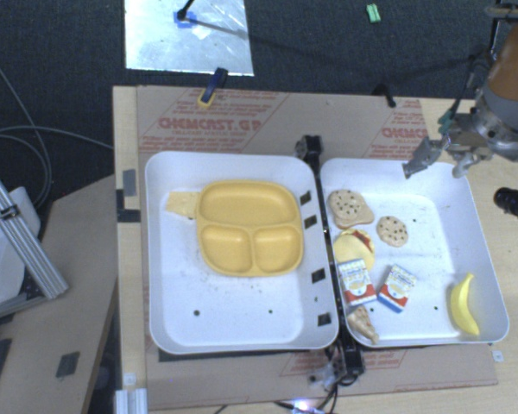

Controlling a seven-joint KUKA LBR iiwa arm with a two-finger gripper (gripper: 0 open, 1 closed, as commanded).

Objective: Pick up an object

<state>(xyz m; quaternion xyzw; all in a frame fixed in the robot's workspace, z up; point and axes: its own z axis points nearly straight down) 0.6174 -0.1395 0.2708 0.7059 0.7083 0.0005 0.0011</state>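
The end effector (438,158) hangs open and empty over the right bin's (479,231) far rim, fingers spread. Below it lie two chocolate-chip cookies (392,230), a burger (355,247), two small red-and-white cartons (397,287), and nearer the camera a yellow banana (464,305). The arm (511,84) is cut off by the frame; carton print is unreadable.

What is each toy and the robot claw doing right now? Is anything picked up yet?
claw: open, above the right bin's far edge, holding nothing
yellow divided plate: lying flat in the left bin
big cookie: flat in the right bin
small cookie: flat, apart from the big one
banana: lying by the right bin's near right corner
two small cartons: lying side by side
burger: resting by the divider
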